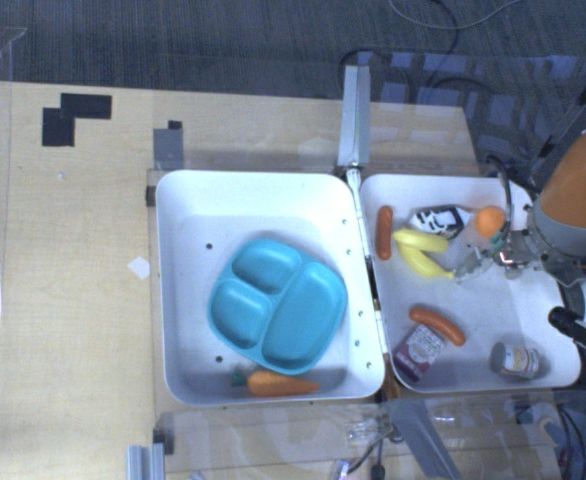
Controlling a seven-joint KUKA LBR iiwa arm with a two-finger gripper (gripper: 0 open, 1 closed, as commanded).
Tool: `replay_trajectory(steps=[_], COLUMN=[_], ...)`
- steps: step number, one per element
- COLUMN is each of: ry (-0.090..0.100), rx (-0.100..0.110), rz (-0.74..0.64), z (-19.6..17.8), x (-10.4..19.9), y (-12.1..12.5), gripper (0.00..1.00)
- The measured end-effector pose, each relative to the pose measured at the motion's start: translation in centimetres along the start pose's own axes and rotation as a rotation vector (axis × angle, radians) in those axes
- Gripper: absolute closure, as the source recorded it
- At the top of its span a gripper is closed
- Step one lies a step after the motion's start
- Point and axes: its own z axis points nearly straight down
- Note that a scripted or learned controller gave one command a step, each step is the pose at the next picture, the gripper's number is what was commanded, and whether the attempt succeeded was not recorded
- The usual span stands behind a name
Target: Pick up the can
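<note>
Left bin (173,268): a blue sectioned plate (278,305) and a carrot (281,383). Right bin (533,313): the can (516,359) lying near the front right corner, two sausages (384,231), a banana (421,252), an orange (489,222), a dark pouch (419,352). My claw (483,256) is beside the banana; whether spread or pressed together, I cannot tell. Pale wooden worktop (73,298).

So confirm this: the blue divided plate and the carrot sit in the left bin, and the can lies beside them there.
Wrong on the can. The camera view shows the can lying in the right bin, near its front right corner. The blue divided plate and the carrot do sit in the left bin.
</note>
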Motion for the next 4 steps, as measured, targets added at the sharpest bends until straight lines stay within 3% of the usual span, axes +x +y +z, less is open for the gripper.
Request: replay_trajectory(steps=[1,2,3,4], ry=[0.0,-0.002,0.0,0.0], rx=[-0.004,0.006,0.011,0.01], rz=[-0.008,0.013,0.05,0.05], z=[-1.0,-14.8,-10.4,-10.4], x=[0.1,-0.2,0.5,0.5], y=[0.3,0.6,-6.7,-6.6], gripper=[1.0,1.0,1.0,0.0])
